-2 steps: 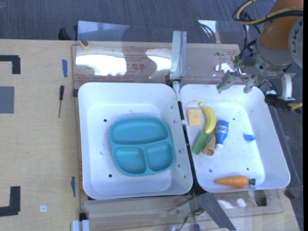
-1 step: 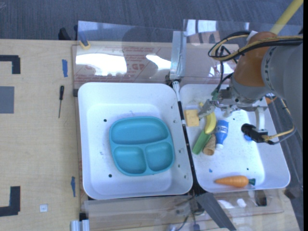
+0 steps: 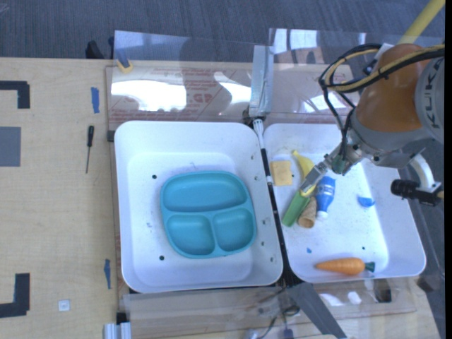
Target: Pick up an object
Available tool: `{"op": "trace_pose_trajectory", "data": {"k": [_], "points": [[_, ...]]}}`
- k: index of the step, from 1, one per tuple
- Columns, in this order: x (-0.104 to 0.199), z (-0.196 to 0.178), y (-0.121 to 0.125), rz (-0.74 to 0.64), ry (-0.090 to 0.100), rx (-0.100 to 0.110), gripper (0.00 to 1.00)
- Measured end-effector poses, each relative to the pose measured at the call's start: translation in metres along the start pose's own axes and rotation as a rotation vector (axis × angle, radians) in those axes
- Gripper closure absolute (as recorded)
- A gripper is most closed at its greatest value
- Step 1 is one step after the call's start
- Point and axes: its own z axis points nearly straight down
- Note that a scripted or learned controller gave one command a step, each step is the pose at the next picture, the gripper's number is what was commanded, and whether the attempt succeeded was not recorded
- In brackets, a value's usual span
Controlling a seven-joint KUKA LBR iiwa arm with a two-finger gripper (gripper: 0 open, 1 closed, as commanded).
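Observation:
The right bin (image 3: 395, 260) holds a cluster of small items. These are a yellow banana (image 3: 302, 164), a tan block (image 3: 282, 173), a green cylinder (image 3: 294, 207) and a blue-and-white bottle (image 3: 325, 195). An orange carrot (image 3: 340, 265) lies near the front edge, and a small blue piece (image 3: 365, 202) lies to the right. My gripper (image 3: 315, 180) reaches down-left from the orange-banded wrist (image 3: 385, 97) into the cluster. Its tip is between the banana, the green cylinder and the bottle. Whether it touches any of them I cannot tell.
The left bin (image 3: 134, 154) holds a teal divided plate (image 3: 207, 212). A metal divider (image 3: 260, 83) stands behind the bins. A screwdriver (image 3: 89, 147) lies on the wooden bench to the left. The arm's cables (image 3: 339, 69) loop above the right bin.

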Motion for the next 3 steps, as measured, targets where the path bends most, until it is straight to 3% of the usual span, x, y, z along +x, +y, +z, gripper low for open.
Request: {"op": "trace_pose_trajectory", "data": {"k": [1, 2, 3], "points": [[-0.026, 0.063, -0.042, 0.145, -0.001, -0.001, 0.00], [-0.027, 0.050, -0.040, 0.147, -0.006, -0.008, 1.00], [0.065, -0.039, 0.013, 0.048, -0.001, -0.008, 1.00]]}}
